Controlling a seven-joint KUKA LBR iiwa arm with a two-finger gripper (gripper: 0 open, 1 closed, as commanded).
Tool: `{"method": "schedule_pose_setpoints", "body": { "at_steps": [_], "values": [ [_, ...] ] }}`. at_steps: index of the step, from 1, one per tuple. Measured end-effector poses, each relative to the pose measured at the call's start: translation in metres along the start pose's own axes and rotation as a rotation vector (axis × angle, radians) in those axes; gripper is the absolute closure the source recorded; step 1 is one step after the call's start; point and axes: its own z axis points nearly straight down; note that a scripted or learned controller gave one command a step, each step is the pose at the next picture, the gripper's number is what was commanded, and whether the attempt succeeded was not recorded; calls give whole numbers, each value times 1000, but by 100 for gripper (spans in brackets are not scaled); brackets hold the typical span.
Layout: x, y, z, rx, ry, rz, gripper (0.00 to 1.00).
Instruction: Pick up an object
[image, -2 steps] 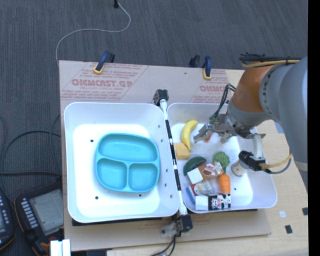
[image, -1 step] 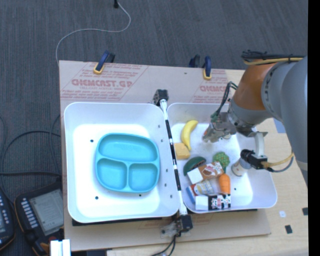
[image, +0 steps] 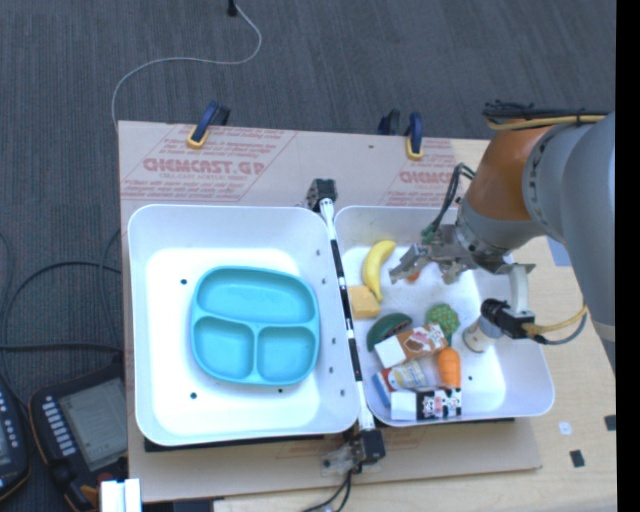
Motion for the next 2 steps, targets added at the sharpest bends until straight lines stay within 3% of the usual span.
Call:
{"method": "schedule_pose_setpoints", "body": {
  "at_steps": [1, 2],
  "values": [
    [0, 0, -10, 0, -1, 0, 100],
    [0, 0, -10, 0, -1, 0, 0]
  ]
}}
